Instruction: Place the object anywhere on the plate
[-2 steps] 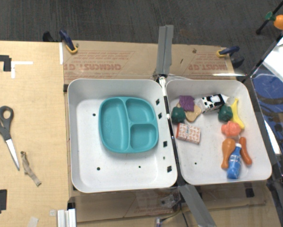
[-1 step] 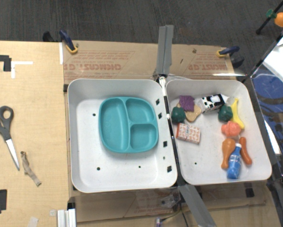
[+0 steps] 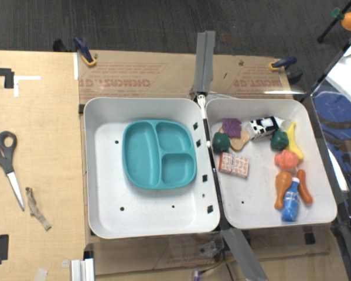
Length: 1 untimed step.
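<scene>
On the far-left bench surface lie a pair of scissors (image 3: 5,157) and, nearer, a small strip of tape or scrap (image 3: 37,209). Neither belongs to the task.

Left bin (image 3: 93,174): it holds a teal plate (image 3: 160,154) with three compartments, one long compartment on its left side and two smaller ones on its right. The plate lies flat near the bin's centre, slightly toward the far wall. Nothing rests on it, so placement is judged not yet begun.

Right bin (image 3: 245,209): the candidate objects lie here, clustered in the far half and down the right side. From left: a dark green piece (image 3: 221,141), a purple block (image 3: 231,126), a tan piece (image 3: 241,140) touching the purple block, and a small printed box (image 3: 234,164) just nearer. Further right: a black-and-white toy (image 3: 263,126), a second green piece (image 3: 279,139), a yellow banana-like item (image 3: 294,142), an orange-red lump (image 3: 287,160), an orange drumstick shape (image 3: 282,188), a carrot-like stick (image 3: 305,187) and a blue bottle (image 3: 290,206). The bottle's long axis runs roughly near to far.

Which object is the target cannot be determined. Jaw state cannot be determined.

Governing relation: every candidate lies to the right of the plate, across the two touching bin walls. Any transfer therefore runs leftward over that divider; the printed box and dark green piece are judged the shortest carries.
</scene>
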Motion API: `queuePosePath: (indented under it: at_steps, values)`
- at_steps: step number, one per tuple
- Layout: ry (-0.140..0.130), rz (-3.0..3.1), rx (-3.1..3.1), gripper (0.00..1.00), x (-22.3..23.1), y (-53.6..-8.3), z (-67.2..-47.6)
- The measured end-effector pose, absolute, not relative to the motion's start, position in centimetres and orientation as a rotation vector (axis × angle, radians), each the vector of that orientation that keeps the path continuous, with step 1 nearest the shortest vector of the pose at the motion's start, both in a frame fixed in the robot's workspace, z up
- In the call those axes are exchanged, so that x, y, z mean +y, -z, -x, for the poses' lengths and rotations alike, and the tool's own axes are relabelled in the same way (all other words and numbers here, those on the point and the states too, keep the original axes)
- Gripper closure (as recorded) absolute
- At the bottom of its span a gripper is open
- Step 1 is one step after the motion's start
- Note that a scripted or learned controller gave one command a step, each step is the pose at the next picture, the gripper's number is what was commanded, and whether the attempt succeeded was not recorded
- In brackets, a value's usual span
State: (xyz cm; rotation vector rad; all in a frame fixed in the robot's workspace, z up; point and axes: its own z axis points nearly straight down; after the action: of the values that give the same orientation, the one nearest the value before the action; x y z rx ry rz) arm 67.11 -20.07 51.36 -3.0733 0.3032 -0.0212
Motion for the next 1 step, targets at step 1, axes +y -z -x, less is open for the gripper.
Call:
queuePosePath:
  at_steps: [1]
  values:
    - [0.021, 3.064, 0.309, 1.00, -20.09, -52.02, -67.23]
